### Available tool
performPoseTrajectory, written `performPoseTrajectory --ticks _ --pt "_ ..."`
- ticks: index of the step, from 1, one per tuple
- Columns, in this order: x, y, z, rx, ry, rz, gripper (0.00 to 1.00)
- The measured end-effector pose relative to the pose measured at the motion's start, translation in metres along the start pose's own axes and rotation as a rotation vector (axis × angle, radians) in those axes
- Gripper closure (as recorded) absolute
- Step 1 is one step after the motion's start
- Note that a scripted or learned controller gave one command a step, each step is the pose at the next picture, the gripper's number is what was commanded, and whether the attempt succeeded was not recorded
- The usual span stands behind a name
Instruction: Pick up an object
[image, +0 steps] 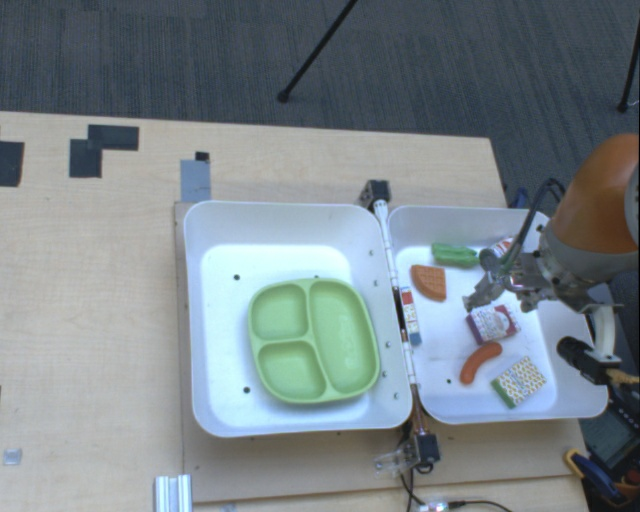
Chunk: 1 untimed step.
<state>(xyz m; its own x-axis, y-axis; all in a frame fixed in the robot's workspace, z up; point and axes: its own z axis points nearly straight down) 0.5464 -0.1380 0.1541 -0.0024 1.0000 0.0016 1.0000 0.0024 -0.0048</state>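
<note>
Camera view: gripper (487, 285), grip unreadable, hovers just above the small purple-white packet (492, 323).

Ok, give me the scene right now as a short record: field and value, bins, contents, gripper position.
left bin: holds a green divided plate, three compartments
right bin: holds five small items
green item: far side of the right bin
orange wedge: beside the divider between the bins
small packet: middle of the right bin, purple and white
sausage: near side, lying at a slant
patterned block: near right corner
gripper: over the right bin, just above the small packet, nothing seen between its fingers
</note>
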Motion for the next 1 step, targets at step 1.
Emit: performPoseTrajectory --ticks 1 --pt "0.0182 -0.0414 0.0691 -0.012 -0.004 0.002 0.00"
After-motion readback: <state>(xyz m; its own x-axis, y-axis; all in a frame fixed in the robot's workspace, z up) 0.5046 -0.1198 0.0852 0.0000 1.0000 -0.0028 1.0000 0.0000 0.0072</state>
